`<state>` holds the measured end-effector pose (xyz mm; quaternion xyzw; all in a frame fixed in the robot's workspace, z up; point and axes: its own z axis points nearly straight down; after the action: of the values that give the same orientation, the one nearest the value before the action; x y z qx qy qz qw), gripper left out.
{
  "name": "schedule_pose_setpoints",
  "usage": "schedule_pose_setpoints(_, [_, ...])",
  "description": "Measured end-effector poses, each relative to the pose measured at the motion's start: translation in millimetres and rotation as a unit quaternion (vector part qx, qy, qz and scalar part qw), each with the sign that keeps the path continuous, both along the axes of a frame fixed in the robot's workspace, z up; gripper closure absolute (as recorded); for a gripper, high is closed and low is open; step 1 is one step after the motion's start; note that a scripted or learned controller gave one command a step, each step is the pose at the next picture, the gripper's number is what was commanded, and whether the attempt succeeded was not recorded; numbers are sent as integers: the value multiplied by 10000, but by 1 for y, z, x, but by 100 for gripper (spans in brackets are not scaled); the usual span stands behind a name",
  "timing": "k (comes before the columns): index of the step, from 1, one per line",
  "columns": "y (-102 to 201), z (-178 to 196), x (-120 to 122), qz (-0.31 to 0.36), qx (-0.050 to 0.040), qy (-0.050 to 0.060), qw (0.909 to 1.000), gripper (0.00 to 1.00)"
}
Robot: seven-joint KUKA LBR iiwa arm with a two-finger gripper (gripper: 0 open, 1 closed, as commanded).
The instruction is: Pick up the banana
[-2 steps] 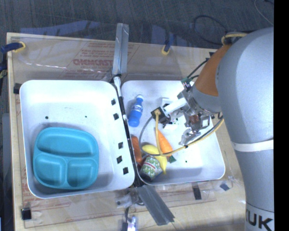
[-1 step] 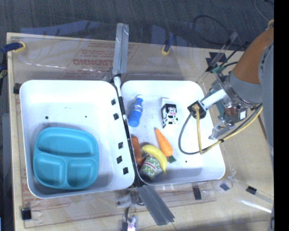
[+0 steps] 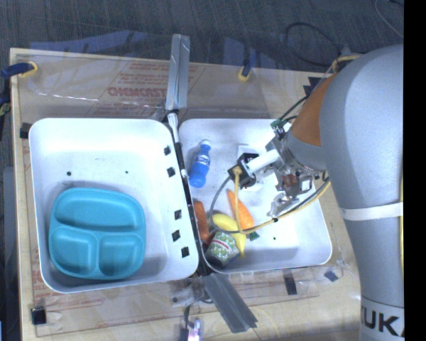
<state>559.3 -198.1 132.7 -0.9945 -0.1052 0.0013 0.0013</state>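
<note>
The banana [image 3: 225, 223], a short yellow piece, lies near the front left of the right bin [image 3: 309, 241]. It rests between two orange carrots [image 3: 239, 207] and just behind a green packet [image 3: 225, 246]. My gripper [image 3: 280, 203] hangs over the middle of the right bin, to the right of the banana and apart from it. Nothing shows in its grasp.
A blue bottle [image 3: 199, 165] lies at the back left of the right bin, close to the divider. A second carrot [image 3: 201, 220] lies along that divider. The left bin [image 3: 92, 144] holds a teal compartment tray [image 3: 97, 231] at its front. The arm covers the right bin's right side.
</note>
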Motion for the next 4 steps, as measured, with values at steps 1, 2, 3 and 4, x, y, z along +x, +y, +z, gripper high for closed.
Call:
schedule_pose_setpoints(1, [-12, 253, 13, 387, -13, -23, 9992, 0])
schedule_pose_setpoints(2, [-11, 86, -12, 371, 7, 19, 9993, 0])
schedule_pose_setpoints(3, [80, -28, -43, -5, 6, 15, 10000, 0])
schedule_pose_setpoints(4, [41, -42, -38, -16, 2, 3, 10000, 0])
